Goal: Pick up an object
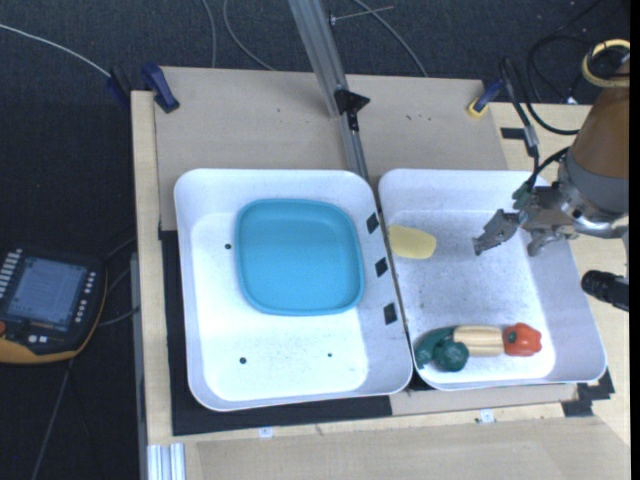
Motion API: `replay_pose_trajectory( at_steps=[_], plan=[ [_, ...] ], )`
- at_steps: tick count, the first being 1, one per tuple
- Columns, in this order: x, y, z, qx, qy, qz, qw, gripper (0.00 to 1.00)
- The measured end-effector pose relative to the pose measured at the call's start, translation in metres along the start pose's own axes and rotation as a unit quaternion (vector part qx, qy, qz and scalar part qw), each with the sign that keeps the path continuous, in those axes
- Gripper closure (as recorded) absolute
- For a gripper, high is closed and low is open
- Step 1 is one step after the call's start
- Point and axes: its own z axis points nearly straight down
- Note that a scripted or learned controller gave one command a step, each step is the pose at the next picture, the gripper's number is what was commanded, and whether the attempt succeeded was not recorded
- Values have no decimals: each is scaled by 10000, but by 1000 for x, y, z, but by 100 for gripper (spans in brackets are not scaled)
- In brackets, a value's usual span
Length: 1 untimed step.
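Objects sit in the right bin. Yellow piece lies near that bin's left wall, toward the far end. Along the near wall, a row: green item, then a tan cylinder touching it, then a red item at the cylinder's other end.

Tool is over the right bin's far-right part, above bare floor, well apart from the yellow piece and the near row. Its fingers are spread apart, nothing between them. Arm comes in over the counter's right edge.

Left bin carries a blue plate, roughly centred, toward the far side. A metal rail runs from the counter's far edge down to the gap between bins.
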Motion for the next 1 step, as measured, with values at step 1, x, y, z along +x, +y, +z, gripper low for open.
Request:
replay_pose_trajectory(
  at_steps=[1],
  plan=[
    [2, 3, 62, 5, 2, -1, 10000, 0]
  ],
)
